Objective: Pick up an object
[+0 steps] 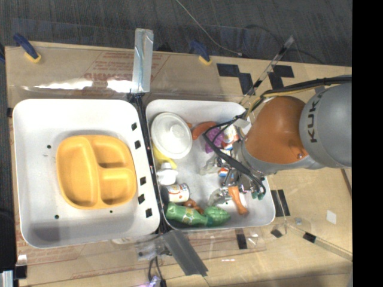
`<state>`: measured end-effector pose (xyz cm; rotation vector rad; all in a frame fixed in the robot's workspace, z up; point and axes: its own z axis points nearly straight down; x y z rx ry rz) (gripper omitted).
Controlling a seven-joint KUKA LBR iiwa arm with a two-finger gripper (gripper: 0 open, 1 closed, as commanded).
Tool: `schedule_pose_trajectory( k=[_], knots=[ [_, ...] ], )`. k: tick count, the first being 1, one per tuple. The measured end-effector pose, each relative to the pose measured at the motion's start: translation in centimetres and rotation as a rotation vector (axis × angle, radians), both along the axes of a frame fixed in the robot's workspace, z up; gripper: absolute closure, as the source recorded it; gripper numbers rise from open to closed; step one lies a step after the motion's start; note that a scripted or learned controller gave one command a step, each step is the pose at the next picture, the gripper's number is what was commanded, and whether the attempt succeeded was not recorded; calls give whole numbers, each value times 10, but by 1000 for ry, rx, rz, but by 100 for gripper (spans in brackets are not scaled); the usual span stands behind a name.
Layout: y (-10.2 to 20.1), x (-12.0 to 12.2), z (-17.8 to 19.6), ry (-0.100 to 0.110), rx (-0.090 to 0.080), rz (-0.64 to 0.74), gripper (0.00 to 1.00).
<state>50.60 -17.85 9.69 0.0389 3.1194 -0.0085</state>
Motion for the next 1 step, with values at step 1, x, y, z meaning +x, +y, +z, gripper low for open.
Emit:
schedule_pose_trajectory(
  k=[1],
  knots=[
    [2,0,10,4,1,8,100]
  ],
)
